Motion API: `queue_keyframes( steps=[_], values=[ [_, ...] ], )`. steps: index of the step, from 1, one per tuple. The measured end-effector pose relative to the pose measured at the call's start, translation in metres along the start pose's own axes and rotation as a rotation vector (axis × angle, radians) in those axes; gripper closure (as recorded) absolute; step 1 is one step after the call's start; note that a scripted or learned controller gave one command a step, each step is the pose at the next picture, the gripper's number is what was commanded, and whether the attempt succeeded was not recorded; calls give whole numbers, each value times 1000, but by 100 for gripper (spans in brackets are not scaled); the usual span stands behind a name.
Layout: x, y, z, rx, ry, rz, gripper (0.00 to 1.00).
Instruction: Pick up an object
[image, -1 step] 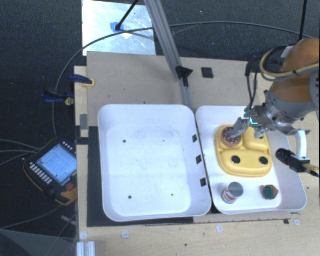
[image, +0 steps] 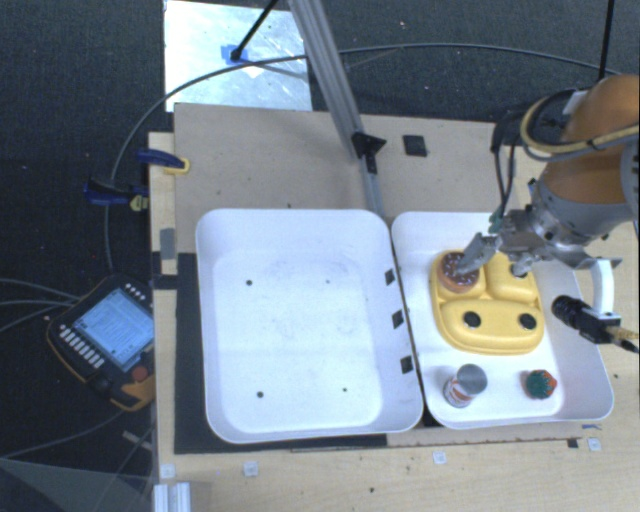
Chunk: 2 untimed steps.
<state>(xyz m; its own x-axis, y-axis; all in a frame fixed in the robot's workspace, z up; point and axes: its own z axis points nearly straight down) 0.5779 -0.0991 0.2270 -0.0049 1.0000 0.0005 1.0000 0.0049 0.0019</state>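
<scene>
In the right bin (image: 590, 400) lies a large yellow moulded piece (image: 492, 312) with two dark holes in it. On its upper-left corner rests a small brown round object (image: 457, 272). Near the bin's front edge stand a small silver can-like object (image: 466, 385) and a green and red ball (image: 541, 383). My gripper (image: 495, 262) hangs over the top edge of the yellow piece. It is open, with one finger (image: 472, 257) reaching toward the brown object and the other beside the yellow piece's top right. Nothing is held between them.
The left bin (image: 215, 300) stands beside the right one, sharing a middle wall with black clips. A grey pole (image: 335, 80) slants in from the top. A teach pendant (image: 105, 335) lies left of the bench. A black and white fitting (image: 590, 310) sits at the right bin's edge.
</scene>
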Motion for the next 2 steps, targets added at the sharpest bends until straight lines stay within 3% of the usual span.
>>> queue_keyframes(
  steps=[2],
  values=[
    [8, -3, 88, 4, 0, 4, 0]
  ],
)
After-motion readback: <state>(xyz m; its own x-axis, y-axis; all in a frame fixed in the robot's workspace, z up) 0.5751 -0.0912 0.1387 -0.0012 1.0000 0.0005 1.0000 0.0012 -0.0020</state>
